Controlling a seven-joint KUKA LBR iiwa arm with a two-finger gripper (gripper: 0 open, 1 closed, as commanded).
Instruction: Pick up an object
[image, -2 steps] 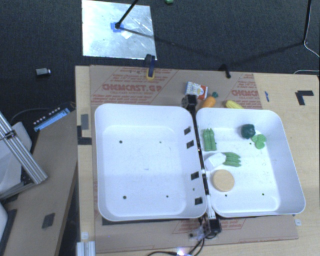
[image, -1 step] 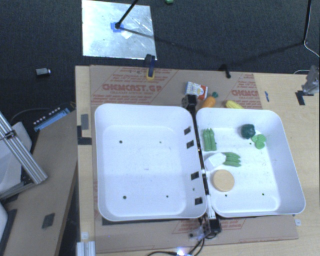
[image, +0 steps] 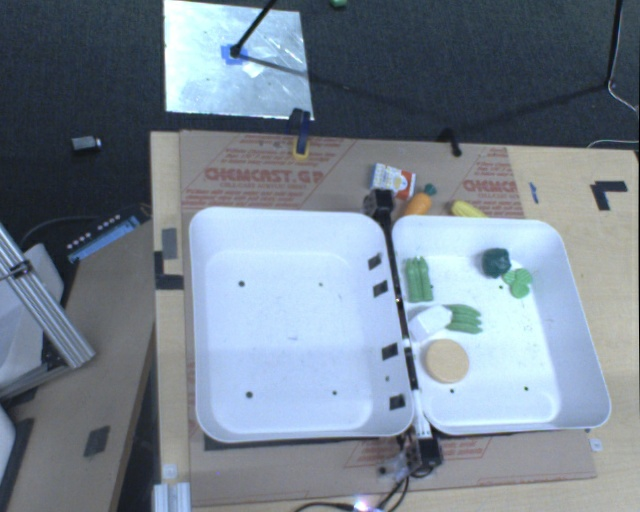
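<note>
— What's over on the left side?

— A left bin (image: 290, 330), shallow and white, its floor bare apart from a few small dark dots. Wide flat room there, rim to rim, and its right wall presses against the next bin along a seam with small black clips (image: 378, 290).

— And the right bin (image: 560, 330)?

— That's where the things lie. Nearest the seam, a bundle of green stalks (image: 417, 279), ribbed, lying lengthwise up the bin. Below it a pale white piece (image: 430, 321), touching a shorter green pod bundle (image: 464, 318) on its right. Under those, a flat tan disc (image: 447, 361), round, near the seam wall. Further right, up by the far wall, a dark teal lump (image: 496, 262) with a bright green leafy piece (image: 518, 283) just beside it. The bin's lower right floor is open.

— Anything outside the bins?

— Behind the seam, on the cardboard (image: 260, 172), an orange carrot-like piece (image: 417, 204) and a yellow piece (image: 467, 210)

— The gripper's jaws?

— Can't tell from where I stand
</note>
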